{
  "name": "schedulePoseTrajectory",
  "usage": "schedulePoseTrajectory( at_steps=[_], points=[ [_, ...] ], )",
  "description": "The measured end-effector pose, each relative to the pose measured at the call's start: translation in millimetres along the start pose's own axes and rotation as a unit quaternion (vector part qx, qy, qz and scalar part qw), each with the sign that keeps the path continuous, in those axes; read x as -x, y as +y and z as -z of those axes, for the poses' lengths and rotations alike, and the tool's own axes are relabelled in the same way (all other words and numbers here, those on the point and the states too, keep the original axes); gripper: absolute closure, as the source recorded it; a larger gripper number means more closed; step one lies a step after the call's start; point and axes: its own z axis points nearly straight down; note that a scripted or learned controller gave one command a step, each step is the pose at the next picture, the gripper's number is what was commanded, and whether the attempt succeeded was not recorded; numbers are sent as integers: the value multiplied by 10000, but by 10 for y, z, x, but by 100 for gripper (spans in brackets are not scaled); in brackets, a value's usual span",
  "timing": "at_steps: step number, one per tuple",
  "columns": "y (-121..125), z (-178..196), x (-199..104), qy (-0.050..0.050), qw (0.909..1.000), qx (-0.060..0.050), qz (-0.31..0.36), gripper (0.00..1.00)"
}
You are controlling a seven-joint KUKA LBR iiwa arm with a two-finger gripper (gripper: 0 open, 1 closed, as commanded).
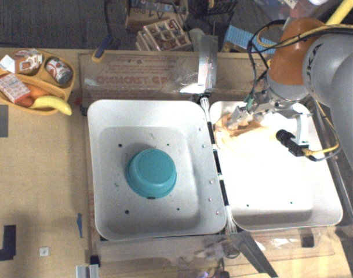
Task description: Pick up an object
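**Teal bowl in the left bin, gripper over the right**

Teal and round, the bowl (152,173) sits upside down near the middle of the left bin (106,117), slightly toward the near side, with bare white floor all around it. Nothing touches it.

The arm (324,51) comes in from the upper right, its orange band showing above the wrist. The gripper (246,113) hangs over the far left corner of the right bin (304,207), close to the divider between the two bins. How far its jaws stand apart cannot be told: the tip is small and blurred, and it merges with a brownish smear or object (237,127) lying on the bin floor just beneath it. Whether anything sits between the jaws cannot be made out either.

So the bowl lies well apart from the gripper, in the other bin, down and to the left of it across the divider.

A black cable fitting (289,142) with a yellow lead dangles from the wrist over the right bin.

Outside the bins, a yellow tray (8,94) at the far left of the bench carries a banana (53,103) and a few packets and cans. A clear plastic sheet (147,77) lies along the far edge behind the left bin.
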Motion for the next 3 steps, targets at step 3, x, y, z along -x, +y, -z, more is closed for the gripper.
schedulePoseTrajectory(
  at_steps=[3],
  points=[
    [-38,-245,23,26,10000,-49,36,0]
  ],
)
